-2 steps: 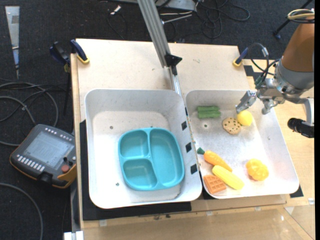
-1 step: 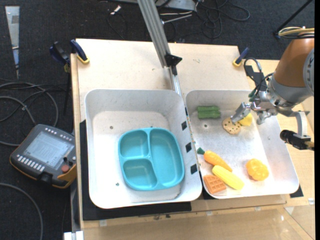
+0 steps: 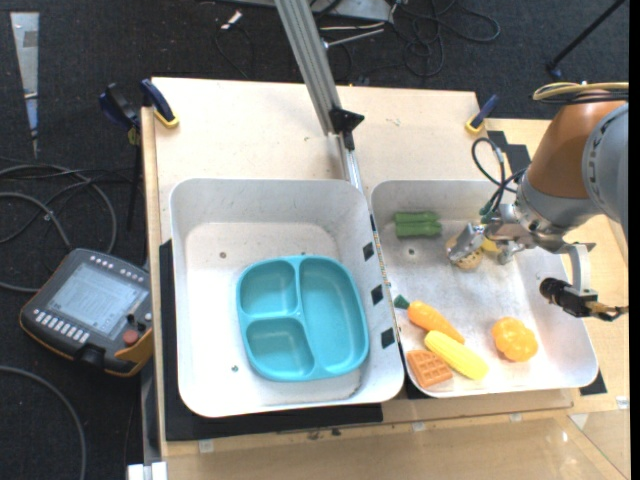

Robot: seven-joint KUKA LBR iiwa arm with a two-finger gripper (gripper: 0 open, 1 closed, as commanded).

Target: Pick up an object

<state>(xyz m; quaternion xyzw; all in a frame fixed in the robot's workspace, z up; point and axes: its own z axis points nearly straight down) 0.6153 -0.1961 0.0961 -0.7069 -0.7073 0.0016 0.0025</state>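
Nearest the camera, along the front of the right bin (image 3: 585, 373), sits the toy food: a waffle (image 3: 431, 369), a corn cob (image 3: 457, 355) just beside it, a carrot (image 3: 434, 318) a little further in, and an orange (image 3: 514, 339) off toward the arm's side. All four lie loose on the bin floor, none of them touched. In the left bin (image 3: 190, 268) there's a teal divided plate (image 3: 300, 318), nothing in its compartments.

Moving back now, and here's the action: the gripper (image 3: 468, 247) is down low in the right bin, mid-floor, well apart from the carrot and the orange. I can't make out whether the jaws are wide or narrow, and I can't tell if anything sits between them; the metal there is a blur of tan and grey. Beyond it, near the bin's far wall, lies a green pickle (image 3: 417, 225), the closest piece to the gripper and, by my read, the likeliest target.

To do this well, I'd say the jaws should straddle the pickle across its short width, come straight down until they nearly meet the floor, then close before any lift. The risk is a nudge that rolls it against the wall.

Furthest back, bare tabletop (image 3: 250, 128) and a slanted metal pole (image 3: 310, 53).
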